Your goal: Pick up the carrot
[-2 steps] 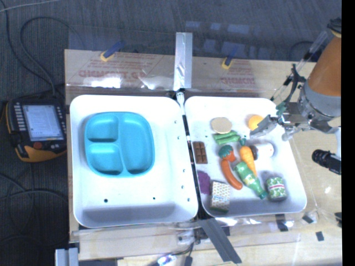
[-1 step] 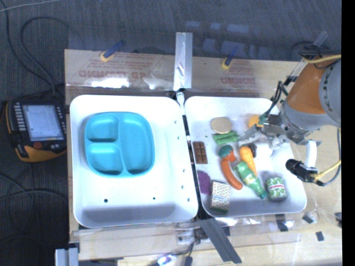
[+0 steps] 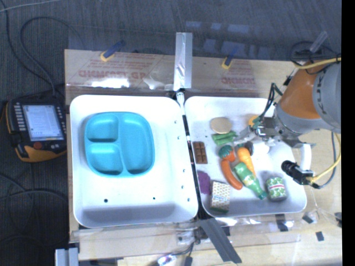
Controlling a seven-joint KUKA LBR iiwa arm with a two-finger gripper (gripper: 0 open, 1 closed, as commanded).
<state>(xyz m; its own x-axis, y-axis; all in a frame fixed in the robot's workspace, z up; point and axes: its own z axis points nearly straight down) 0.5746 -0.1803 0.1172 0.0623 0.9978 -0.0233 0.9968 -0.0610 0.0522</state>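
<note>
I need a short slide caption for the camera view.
Gripper above carrot in right bin; blue tray in left bin.

Glossy smooth plastic: white bins [image 3: 133, 212], blue divided tray [image 3: 118, 143], orange carrot [image 3: 244, 158]. Worktop [image 3: 133, 65]: matt brown board.

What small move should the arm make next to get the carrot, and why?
Probably lower the gripper a little and shift it toward the bin's centre, onto the carrot. It hovers over the right bin close to the carrot's leafy end, with a green bottle lying tight against the carrot, so a careful approach seems needed.
</note>
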